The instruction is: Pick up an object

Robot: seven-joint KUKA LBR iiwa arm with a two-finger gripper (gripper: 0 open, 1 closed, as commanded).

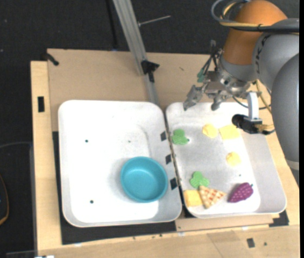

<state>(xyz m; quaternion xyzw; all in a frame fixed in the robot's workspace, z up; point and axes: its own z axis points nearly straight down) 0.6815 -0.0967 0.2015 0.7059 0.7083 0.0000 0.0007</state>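
Two white bins share the bench: a blue bowl (143, 178) in the left one's near corner; the gripper (202, 100), spread wide and holding nothing, above the right bin's (259, 160) far edge.

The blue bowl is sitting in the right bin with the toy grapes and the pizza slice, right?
Not quite. The camera view shows the blue bowl in the left bin, by itself. The toy grapes and the pizza slice lie in the right bin.
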